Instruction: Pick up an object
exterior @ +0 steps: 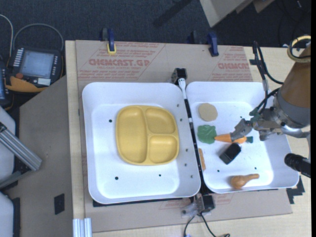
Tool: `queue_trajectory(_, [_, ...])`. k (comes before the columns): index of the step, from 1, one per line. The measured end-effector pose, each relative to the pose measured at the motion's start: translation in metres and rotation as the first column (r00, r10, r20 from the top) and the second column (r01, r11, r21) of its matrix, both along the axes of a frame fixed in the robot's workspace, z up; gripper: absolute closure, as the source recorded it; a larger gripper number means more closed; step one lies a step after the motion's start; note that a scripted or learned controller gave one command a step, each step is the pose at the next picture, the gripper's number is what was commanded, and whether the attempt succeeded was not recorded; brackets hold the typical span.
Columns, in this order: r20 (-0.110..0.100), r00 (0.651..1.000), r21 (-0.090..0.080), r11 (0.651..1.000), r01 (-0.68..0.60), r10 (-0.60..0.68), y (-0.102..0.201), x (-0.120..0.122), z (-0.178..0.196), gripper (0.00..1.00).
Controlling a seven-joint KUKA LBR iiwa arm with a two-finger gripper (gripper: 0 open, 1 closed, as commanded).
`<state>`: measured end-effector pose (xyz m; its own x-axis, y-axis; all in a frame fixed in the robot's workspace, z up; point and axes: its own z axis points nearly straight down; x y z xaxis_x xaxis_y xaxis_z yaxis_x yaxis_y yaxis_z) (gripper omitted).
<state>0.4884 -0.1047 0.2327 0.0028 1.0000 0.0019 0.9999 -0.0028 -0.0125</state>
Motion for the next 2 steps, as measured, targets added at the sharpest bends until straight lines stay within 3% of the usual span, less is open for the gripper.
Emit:
queue_trajectory(1, [0.012,1.0,-0.001,1.0,-0.003,0.003,0.0,0.002,0.005,0.0])
queue_trajectory(2, [0.004,1.0,0.001,1.0,-0.001,0.001,-0.007,-0.005,-0.051,0.0])
